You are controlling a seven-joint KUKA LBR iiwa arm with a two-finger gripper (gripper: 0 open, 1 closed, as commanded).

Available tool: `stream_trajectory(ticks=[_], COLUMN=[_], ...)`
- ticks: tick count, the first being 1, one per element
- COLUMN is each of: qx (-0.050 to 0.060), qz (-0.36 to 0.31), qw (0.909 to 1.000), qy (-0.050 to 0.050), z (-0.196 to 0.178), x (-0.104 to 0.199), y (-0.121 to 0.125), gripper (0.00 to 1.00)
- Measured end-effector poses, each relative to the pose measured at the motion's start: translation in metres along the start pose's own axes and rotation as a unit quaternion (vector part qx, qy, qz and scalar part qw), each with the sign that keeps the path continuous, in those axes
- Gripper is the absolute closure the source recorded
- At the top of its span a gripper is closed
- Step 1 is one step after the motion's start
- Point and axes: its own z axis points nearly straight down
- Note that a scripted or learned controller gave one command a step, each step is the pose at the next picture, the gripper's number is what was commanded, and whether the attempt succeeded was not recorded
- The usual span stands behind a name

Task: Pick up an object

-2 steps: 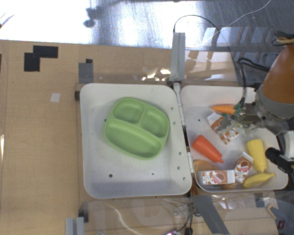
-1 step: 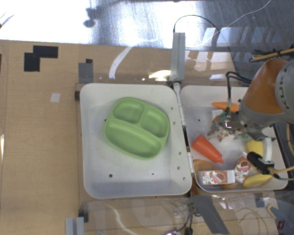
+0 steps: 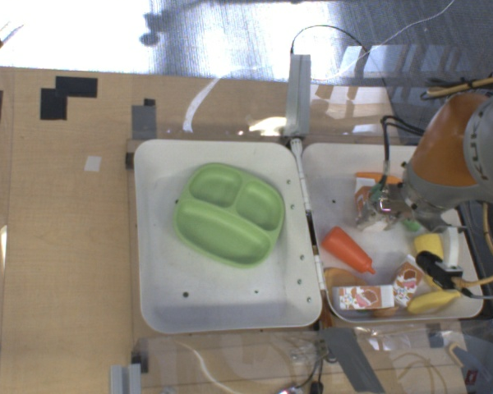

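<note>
My gripper is low inside the right bin, near its back half, and the grey arm with its orange band comes in from the right. Just below and left of the gripper lies an orange carrot-shaped toy. A thin orange piece sits just behind the gripper. Along the bin's front lie a flat printed carton, a smaller carton and a yellow banana. A yellow block lies to the gripper's right. What sits directly under the gripper is hidden.
The left bin holds a green divided plate slightly back of its middle. A metal post rises behind the wall between the bins. Cables hang along the right bin's right side.
</note>
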Motion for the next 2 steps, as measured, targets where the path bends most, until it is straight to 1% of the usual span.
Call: stream_trajectory(ticks=[1, 2], qx=[0.004, 0.003], qz=[0.118, 0.115], qw=[0.993, 0.9933], qy=[0.0, 0.0], z=[-0.011, -0.022], x=[0.039, 0.04], y=[0.008, 0.009], gripper=[1.0, 1.0])
